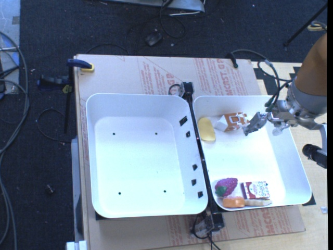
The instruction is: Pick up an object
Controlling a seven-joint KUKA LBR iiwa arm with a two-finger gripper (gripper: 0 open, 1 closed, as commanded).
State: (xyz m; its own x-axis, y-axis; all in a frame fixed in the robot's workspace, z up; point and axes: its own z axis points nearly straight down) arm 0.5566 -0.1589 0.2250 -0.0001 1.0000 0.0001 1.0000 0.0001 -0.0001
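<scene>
In the right bin (283, 160) lie a yellow lemon-like piece (207, 129), an orange and white carton (234, 122), a purple-red berry piece (226, 186), an orange carrot-like piece (233, 202) and a small red and white packet (255, 190). My gripper (267, 124) hangs over the bin's far right part, just right of the orange and white carton. Its two dark fingers (254, 125) stand apart with nothing between them.
The left bin (104, 108) sits beside the right one, with a black divider strip (197, 145) between them. Both rest on a cardboard sheet (151, 72). Cables and a clamp (80, 65) lie beyond the bench's far left corner.
</scene>
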